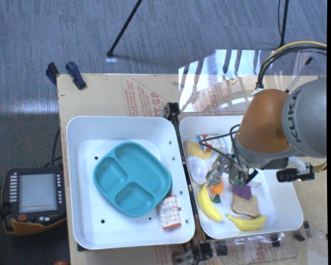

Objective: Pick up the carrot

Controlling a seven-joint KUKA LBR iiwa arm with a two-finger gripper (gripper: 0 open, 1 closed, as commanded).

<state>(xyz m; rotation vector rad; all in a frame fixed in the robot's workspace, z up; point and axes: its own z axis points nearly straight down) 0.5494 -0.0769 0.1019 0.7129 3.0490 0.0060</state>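
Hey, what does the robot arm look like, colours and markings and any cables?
The arm is grey with dark KUKA lettering and a rounded orange band above the wrist. Yellow and black cables loop overhead. The gripper is a small metallic, dark assembly.

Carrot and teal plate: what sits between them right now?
In the camera view, a yellow banana lies just left of the carrot, then the two bins' adjoining walls, then bare floor of the left bin before the teal plate.
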